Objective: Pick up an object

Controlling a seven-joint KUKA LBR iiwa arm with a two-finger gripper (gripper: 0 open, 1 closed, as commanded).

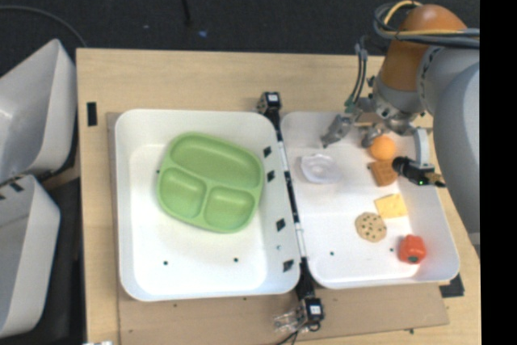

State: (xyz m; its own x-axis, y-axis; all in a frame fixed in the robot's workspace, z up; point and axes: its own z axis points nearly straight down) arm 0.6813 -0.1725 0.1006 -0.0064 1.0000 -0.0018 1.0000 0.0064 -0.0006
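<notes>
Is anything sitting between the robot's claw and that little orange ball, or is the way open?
Nothing visible stands between them. The gripper hangs over the far end of the right bin, and the orange ball lies just beside it on bare white floor. The brown cracker lies on the ball's near side, away from the gripper.

The tabletop (202,65) is matt, light wood-look board. Both bins (129,254) are smooth white plastic with a slight sheen. Left of the claw (367,121), the green tray (210,182) is smooth matt plastic. Just below the claw, the clear cup (318,168) looks glossy, translucent plastic.
</notes>
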